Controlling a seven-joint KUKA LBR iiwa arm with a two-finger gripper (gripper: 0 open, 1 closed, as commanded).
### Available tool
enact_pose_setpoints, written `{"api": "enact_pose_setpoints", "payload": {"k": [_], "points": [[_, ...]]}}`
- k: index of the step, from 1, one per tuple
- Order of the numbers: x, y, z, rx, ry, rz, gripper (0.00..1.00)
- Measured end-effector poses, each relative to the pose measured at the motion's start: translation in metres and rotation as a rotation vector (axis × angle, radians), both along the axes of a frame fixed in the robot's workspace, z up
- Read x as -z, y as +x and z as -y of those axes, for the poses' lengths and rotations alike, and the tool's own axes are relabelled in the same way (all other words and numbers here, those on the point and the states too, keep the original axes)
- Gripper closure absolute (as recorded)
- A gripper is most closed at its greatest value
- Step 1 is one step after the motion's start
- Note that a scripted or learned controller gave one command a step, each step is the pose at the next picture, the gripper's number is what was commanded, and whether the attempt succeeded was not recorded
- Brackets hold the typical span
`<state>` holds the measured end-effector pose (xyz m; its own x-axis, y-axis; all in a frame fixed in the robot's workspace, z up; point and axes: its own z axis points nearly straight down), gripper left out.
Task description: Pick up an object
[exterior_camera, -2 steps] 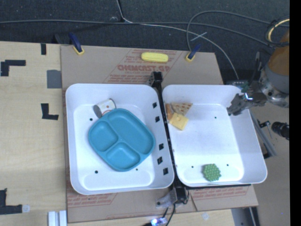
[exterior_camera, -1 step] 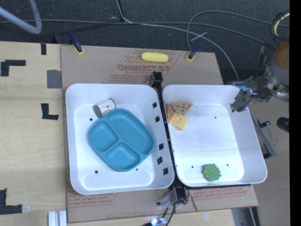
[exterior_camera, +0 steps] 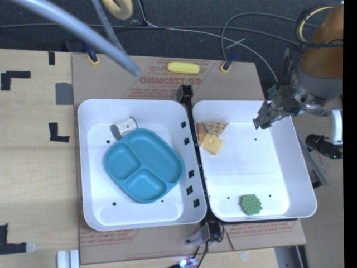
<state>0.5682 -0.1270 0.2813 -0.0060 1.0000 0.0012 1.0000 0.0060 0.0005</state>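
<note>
The right bin (exterior_camera: 279, 149) holds a yellow cheese wedge (exterior_camera: 211, 144) and a tan cracker-like piece (exterior_camera: 212, 129) near its left wall, plus a green bumpy ball (exterior_camera: 251, 204) near the front edge. In the left bin (exterior_camera: 89, 149) lies a blue divided plate (exterior_camera: 144, 164) with a small white cup (exterior_camera: 124, 128) on its side behind it. My gripper (exterior_camera: 263, 121) hangs over the right bin's upper right part, apart from every object, with nothing seen between its fingers.
A yellow banana-shaped toy (exterior_camera: 183, 68) lies on the cardboard behind the bins. Black clips (exterior_camera: 192, 175) line the divider between the bins. Cables (exterior_camera: 245, 43) run across the dark back area. A grey pole (exterior_camera: 72, 21) slants across the upper left.
</note>
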Motion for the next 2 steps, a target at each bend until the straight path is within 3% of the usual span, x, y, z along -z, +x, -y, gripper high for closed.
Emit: {"api": "enact_pose_setpoints", "payload": {"k": [1,2], "points": [[0.013,0.023,-0.052,0.000,-0.001,-0.002,1.00],[0.012,0.030,-0.104,0.000,0.000,-0.002,1.00]]}}
